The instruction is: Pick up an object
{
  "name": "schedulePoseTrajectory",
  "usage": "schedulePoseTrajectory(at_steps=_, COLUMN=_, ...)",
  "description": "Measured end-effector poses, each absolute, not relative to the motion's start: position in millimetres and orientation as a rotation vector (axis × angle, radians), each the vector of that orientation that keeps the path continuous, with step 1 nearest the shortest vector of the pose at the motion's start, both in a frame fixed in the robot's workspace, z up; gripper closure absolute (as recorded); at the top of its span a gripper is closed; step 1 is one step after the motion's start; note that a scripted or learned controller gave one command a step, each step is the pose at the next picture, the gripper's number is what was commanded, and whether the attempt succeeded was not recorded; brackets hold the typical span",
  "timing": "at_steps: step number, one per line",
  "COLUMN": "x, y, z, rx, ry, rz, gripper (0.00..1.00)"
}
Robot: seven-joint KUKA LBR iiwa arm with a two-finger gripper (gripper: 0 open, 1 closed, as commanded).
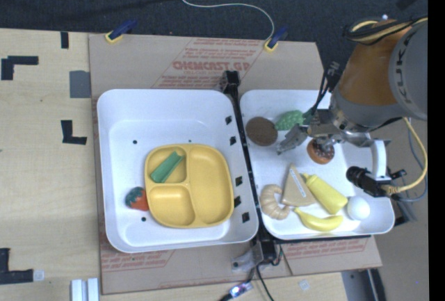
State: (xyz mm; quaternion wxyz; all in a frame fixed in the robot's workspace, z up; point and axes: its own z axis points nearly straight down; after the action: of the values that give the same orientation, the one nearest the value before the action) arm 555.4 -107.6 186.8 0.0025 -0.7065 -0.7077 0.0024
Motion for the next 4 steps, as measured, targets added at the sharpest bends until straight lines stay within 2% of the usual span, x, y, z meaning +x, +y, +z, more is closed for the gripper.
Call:
schedulePoseTrajectory(at_steps=1, x=560.3, y=-107.6, z=124.1, rx=-2.216, ry=-2.220, rz=0.007, gripper=0.00)
schedulePoseTrajectory(at_steps=2, x=561.7, y=-105.8, z=85.7, rx=-2.218, ry=-2.225, rz=-0.003, gripper=0.00)
schedulePoseTrajectory(at_steps=3, x=564.2, y=-110.6, z=100.3, rx=-2.233, ry=-2.236, rz=-0.003, gripper=1.00)
schedulePoseTrajectory(at_steps=4, x=561.5, y=-113.1, z=142.5, rx=-2.221, ry=-2.222, rz=-0.001, gripper=1.00)
